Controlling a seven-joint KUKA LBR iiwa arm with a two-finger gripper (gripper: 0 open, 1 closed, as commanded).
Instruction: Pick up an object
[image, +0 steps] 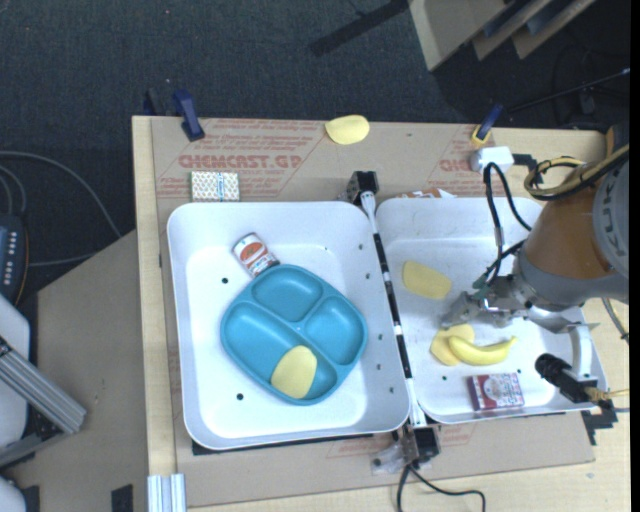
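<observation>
In the right bin (440, 215) lie a yellow banana (470, 348), a flat yellow piece (427, 280) and a small red box (495, 391). My gripper (482, 306) hangs low over this bin, just above the banana's upper edge and right of the flat yellow piece. The grey arm with its orange band (565, 235) comes in from the right and hides the bin's right side. Whether the gripper touches the banana is hidden from this angle.
The left bin (190, 250) holds a blue divided plate (290, 325) with a yellow lump (294, 372) in its near compartment, and a small red-and-white packet (255, 254). Cables (492, 200) trail over the right bin's back. A yellow piece (347, 129) lies on the bench behind.
</observation>
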